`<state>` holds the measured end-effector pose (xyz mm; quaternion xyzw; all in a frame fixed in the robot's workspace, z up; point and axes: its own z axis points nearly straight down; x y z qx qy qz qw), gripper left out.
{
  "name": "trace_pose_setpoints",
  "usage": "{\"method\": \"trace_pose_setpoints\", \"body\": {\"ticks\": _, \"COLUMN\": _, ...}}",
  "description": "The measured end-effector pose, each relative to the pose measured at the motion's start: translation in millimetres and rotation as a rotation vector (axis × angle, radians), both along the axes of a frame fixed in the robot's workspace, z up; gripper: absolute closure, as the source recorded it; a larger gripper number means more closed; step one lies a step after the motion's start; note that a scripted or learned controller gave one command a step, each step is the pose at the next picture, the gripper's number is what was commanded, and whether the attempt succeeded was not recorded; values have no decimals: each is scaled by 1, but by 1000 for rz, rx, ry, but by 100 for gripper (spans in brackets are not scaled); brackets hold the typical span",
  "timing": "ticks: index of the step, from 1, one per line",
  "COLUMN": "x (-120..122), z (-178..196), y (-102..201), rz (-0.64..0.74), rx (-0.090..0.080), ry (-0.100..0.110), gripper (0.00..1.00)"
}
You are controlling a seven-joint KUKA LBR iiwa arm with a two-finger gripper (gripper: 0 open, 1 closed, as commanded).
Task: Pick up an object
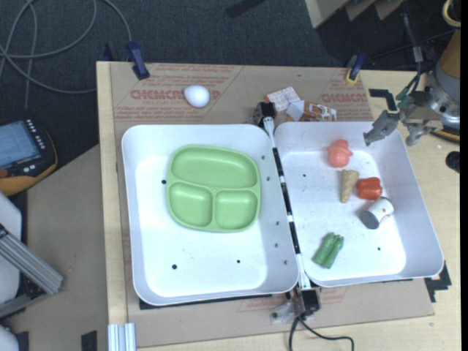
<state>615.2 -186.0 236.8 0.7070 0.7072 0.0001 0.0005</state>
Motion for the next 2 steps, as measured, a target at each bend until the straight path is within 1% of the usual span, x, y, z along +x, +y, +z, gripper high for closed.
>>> {"method": "trace_pose_setpoints", "body": {"ticks": 1, "x": 51, "z": -152, "y": 29, "rz": 1, "rx": 1, "ry": 1, "gripper": 0}}
{"method": "trace_pose_setpoints", "body": {"ticks": 2, "x": 53, "z": -141, "y": 29, "rz": 3, "rx": -2, "ry": -4, "gripper": 100}}
